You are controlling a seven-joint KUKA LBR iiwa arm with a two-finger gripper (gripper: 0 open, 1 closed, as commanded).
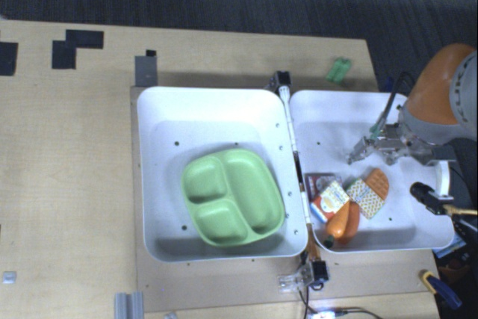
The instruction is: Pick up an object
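Several small objects clustered at the near-left corner of the right bin [418, 231]: orange carrot-like piece [343, 223], patterned packet [365, 198], small carton [331, 198]. Carrot's long axis slanted, running from near-left up toward far-right. Cluster lying near-left of the jaws [361, 153], close but apart. Jaws low over bare bin floor, holding nothing visible; degree of opening impossible to judge. Green divided tray [233, 196] in left bin [160, 175].

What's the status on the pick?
Gripper over right bin, nothing seen between its fingers. Carrot, snack packets piled at bin's near edge, apart from gripper. Green tray in left bin.
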